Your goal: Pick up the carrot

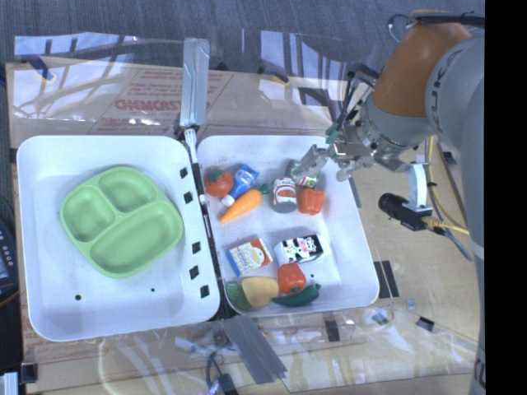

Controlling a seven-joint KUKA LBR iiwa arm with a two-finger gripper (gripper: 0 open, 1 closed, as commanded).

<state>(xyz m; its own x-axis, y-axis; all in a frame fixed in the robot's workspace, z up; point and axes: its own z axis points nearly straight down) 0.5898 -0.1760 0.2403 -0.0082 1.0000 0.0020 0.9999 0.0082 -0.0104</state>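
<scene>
The carrot (241, 206) lies in the right-hand bin (350, 241), in its upper left part, tilted with its thick end up toward a small blue-and-white bottle (244, 177) and a tomato (218, 183) just beside it. The gripper (306, 169) sits right of centre in the frame, low over the upper middle of that bin, above a small can (284, 195) and an orange-red pepper-like toy (310, 200). How far it is open cannot be told, and nothing is seen in its hold. The carrot is apart from it, to its lower left. Lower in the bin lie an orange carton (248, 256), a cow-print milk carton (298, 249), a pear (257, 290) and another tomato (291, 277). The left bin (41, 295) holds a green divided plate (121, 220).
</scene>
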